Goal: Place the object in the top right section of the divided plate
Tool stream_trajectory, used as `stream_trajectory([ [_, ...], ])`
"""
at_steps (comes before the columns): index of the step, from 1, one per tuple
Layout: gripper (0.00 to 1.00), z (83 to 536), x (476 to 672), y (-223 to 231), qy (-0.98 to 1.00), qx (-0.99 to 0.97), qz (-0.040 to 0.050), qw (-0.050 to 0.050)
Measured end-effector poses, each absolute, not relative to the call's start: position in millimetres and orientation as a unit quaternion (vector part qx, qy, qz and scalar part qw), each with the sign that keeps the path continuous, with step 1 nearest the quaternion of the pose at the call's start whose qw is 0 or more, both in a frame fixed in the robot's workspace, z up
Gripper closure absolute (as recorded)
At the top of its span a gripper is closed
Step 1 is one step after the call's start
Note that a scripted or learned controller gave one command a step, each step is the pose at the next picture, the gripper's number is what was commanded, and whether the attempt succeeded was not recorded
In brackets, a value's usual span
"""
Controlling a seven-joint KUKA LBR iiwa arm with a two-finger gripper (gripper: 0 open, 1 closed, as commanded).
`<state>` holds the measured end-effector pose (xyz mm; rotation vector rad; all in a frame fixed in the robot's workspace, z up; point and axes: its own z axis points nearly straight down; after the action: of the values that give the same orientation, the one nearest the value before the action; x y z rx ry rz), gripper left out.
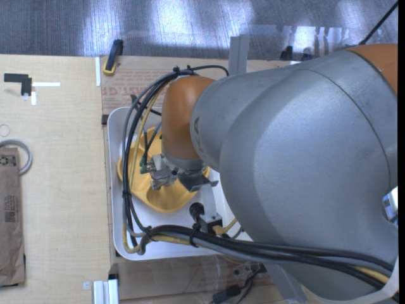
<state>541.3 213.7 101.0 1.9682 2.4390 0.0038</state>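
**Arm over the yellow plate; grasp cannot be confirmed**

The yellow divided plate [166, 198] lies inside the white bin [114, 170] and serves as the reference for all positions below. The gripper [161, 173] hangs directly above the plate's middle, carried by the orange wrist band [180, 122] and the bulky grey arm [297, 170], which covers everything to the right of the plate. This posture is consistent with a descent into, or a placement over, the plate. Whether the fingers are open or closed cannot be told, since the wrist body and the black cable loom [136, 144] screen them. No object is seen between them, so none is recorded as held. The object named in the task cannot be located; it may lie beneath the wrist (this is a judgement, not an observation). The plate's dividers are also too obscured to identify the target section.

Surface and surroundings: the bin rests on a brown cardboard-like liner. To the left of the plate runs a pale wooden bench [57, 170], bearing a brown paper packet [11, 214] at its far left edge. Above the plate, near the liner's corner, lies a yellow-and-black tool [114, 56]. Beyond that is grey carpeted floor [126, 11].
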Motion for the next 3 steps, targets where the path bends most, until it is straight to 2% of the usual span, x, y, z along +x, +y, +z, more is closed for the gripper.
stream_trajectory([
  [1,1.00,91.8,483.0,215.1,0.726,0.687,0.0017,0.006],
  [3,1.00,92.1,483.9,215.8,0.906,0.423,0.0013,0.007],
])
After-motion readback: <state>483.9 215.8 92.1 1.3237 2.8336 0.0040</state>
